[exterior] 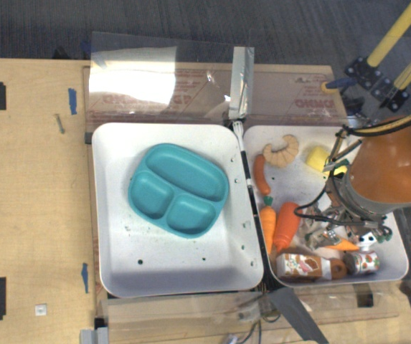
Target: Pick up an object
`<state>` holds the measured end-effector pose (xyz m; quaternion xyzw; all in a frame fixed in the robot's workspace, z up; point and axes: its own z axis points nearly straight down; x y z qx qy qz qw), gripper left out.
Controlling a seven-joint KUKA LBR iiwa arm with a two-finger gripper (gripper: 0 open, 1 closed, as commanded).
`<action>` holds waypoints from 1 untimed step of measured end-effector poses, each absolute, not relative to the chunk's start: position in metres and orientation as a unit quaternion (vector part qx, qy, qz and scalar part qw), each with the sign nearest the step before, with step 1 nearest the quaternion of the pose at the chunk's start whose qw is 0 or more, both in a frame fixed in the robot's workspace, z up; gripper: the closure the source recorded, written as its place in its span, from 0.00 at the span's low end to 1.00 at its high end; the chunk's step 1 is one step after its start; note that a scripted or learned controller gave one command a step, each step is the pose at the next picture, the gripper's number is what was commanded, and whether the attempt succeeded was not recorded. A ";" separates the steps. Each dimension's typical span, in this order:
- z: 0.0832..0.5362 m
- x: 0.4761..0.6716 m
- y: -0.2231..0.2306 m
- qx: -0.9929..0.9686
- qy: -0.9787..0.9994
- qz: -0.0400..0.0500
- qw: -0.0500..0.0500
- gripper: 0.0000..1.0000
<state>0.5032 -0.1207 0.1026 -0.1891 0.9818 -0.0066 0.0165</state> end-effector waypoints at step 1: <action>0.189 0.570 -0.167 -0.261 0.965 -0.002 0.006 1.00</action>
